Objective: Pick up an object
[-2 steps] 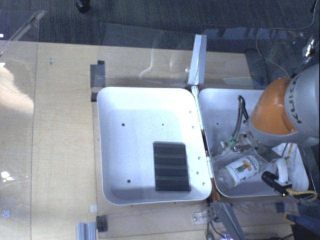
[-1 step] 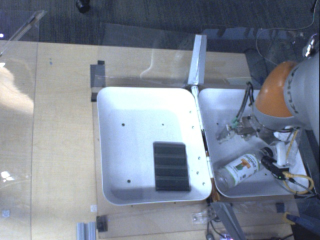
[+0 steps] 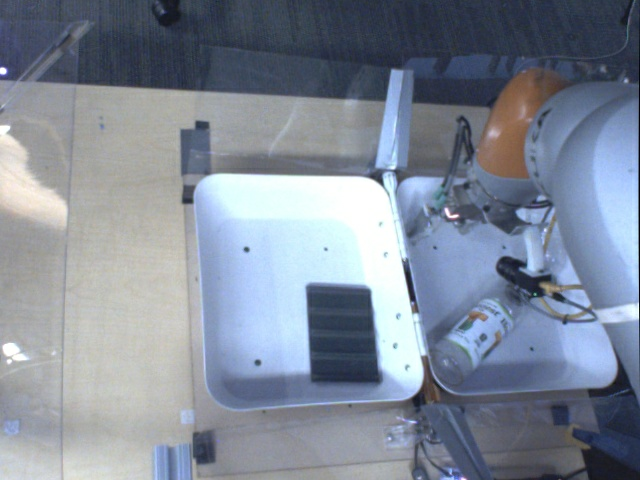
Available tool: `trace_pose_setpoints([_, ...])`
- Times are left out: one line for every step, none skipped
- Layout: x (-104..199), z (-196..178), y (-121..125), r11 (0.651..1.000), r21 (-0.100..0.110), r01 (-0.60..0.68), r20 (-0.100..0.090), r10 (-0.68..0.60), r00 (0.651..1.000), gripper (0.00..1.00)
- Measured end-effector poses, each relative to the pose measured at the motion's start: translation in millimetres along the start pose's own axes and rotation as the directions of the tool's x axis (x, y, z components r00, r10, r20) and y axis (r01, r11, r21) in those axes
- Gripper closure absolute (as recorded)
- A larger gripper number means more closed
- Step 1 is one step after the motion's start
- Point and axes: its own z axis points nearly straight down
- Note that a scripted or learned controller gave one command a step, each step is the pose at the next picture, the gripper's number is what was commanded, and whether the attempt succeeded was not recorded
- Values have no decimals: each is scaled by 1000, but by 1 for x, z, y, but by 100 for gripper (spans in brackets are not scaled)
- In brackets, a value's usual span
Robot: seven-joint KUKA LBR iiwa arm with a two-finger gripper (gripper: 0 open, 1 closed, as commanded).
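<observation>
A black ridged rectangular block (image 3: 343,333) lies flat in the left bin (image 3: 250,218), near its front right. A can with a white, green and orange label (image 3: 477,334) lies on its side in the right bin (image 3: 570,363), towards the front. My gripper (image 3: 447,208) is low over the back left corner of the right bin, under the orange band of the arm (image 3: 515,118). It is well apart from the can, with nothing seen in it.
The grey arm body (image 3: 595,188) covers the right side of the right bin. Black and yellow cabling (image 3: 530,278) hangs off the arm just behind the can. A raised divider (image 3: 405,268) separates the two bins.
</observation>
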Motion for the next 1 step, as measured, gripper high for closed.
trace_pose_setpoints([9, -47, -83, 999, 4, 45, -1, -45, 999, 0])
